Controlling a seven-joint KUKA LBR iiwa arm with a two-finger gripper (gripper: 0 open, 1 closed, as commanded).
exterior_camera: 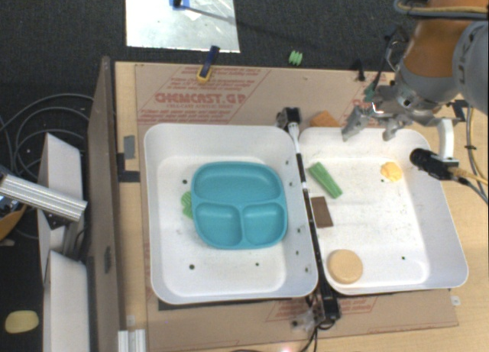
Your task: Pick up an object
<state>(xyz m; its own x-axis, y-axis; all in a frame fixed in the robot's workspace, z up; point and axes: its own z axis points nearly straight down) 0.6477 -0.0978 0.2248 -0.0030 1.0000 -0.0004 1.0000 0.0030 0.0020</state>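
1. Nearest us, a tan round disc lies in the right bin, with a brown block, green stick and yellow piece; nothing is lifted yet.
2. We see the gripper poised over that bin's far rim, fingers apart and empty.

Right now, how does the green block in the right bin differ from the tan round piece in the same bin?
The green block is long and narrow, lying at a slant; the tan round piece is a flat disc. The green block lies near the divider, toward the bin's far side; the tan round piece sits in the near corner. Both rest loose on the right bin, apart from the gripper.
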